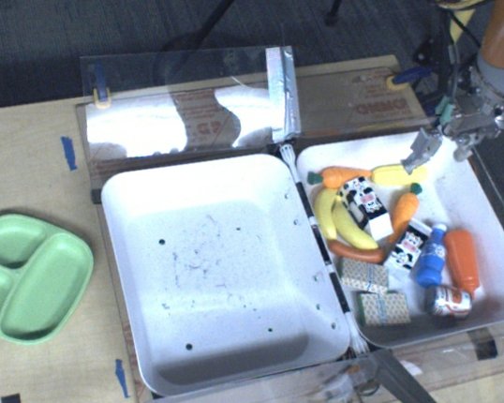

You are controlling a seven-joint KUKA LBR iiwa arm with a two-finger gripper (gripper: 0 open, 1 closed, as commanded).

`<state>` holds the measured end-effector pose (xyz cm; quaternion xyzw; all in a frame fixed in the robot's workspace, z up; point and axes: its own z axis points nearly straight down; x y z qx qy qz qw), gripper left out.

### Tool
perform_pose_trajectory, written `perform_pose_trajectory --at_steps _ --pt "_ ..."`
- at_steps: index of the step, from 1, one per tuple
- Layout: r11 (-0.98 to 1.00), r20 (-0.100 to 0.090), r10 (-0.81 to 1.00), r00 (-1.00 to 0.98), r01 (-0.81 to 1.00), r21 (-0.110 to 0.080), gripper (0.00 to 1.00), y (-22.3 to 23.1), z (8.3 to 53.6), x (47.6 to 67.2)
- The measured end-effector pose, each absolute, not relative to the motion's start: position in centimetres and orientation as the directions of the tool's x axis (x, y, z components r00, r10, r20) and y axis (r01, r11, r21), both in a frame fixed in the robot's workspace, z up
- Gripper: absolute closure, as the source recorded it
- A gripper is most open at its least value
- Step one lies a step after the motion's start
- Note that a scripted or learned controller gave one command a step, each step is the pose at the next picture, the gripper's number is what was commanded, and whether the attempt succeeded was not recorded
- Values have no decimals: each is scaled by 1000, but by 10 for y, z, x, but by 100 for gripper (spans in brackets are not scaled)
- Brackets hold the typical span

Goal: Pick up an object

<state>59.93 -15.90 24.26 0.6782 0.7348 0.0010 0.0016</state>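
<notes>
Hovering at right bin's (499, 233) upper right corner, claw (433, 146) shows fingers apart, nothing between them. Yellow banana (328, 215), orange carrot (403, 210), blue bottle (430, 259) lie heaped below-left. Left bin (212, 249) bare. Pick judged not yet begun.

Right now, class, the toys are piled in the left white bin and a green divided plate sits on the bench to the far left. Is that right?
Not quite. The camera view shows the toys piled in the right white bin, not the left white bin. The rest stands: the green divided plate sits on the bench to the far left.
</notes>
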Motion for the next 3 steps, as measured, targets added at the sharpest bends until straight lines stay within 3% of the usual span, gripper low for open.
perform_pose_trajectory --at_steps 1,2,3 --pt "139 0 990 -139 990 1 0 -180 113 626" --pt "185 -1 983 -185 983 2 0 -172 86 617" --pt "184 -3 983 -184 983 9 100 -172 98 619"
